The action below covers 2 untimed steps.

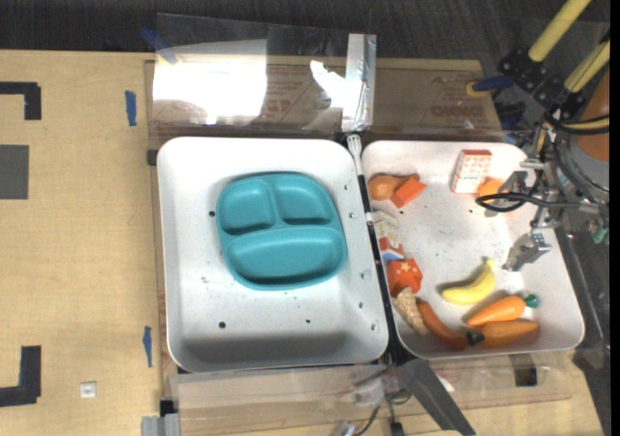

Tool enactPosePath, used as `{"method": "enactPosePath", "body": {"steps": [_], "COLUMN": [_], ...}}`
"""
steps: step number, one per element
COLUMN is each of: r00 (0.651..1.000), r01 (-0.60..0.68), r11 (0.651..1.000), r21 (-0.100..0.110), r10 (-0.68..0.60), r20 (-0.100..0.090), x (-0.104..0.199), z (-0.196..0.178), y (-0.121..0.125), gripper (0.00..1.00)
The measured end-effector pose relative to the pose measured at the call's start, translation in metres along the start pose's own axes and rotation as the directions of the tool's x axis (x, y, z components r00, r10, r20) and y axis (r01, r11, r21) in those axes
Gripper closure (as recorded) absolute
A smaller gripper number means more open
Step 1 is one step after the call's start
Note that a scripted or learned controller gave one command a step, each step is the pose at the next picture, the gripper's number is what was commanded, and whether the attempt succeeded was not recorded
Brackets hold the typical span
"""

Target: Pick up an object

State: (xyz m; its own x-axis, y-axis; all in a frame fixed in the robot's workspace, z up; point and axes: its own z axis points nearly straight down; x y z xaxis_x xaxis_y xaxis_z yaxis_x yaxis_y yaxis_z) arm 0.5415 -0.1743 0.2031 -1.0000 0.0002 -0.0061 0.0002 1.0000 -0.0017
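Note:
The right bin [448, 229] holds several toy foods. A yellow banana [470, 286] lies near its front, with two orange carrots [499, 309] just in front of it and a brown sausage [441, 324] to their left. A red piece [405, 275] sits by the left wall. An orange wedge [409, 191] and a small pink-and-white box [471, 171] lie at the back. My gripper [526, 252] hangs low over the bin's right side, just right of the banana's tip and above the carrots. Nothing shows in its grasp.
The left bin [184, 168] bears a teal divided plate [281, 229] in its middle. A clear plastic sheet and cardboard [291, 95] stand behind both bins. Black cables [504, 200] loop from the arm over the right bin's back right corner.

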Motion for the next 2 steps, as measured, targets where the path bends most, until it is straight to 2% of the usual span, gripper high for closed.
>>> {"method": "enactPosePath", "body": {"steps": [1,2], "r00": [0.999,1.000], "r01": [-0.040,-0.029], "r11": [0.999,1.000], "r21": [0.002,0.003], "r10": [0.040,0.029], "r20": [0.009,0.008], "x": [0.052,0.018], "z": [0.113,0.114], "y": [-0.006,-0.050], "gripper": [0.00,0.00]}}
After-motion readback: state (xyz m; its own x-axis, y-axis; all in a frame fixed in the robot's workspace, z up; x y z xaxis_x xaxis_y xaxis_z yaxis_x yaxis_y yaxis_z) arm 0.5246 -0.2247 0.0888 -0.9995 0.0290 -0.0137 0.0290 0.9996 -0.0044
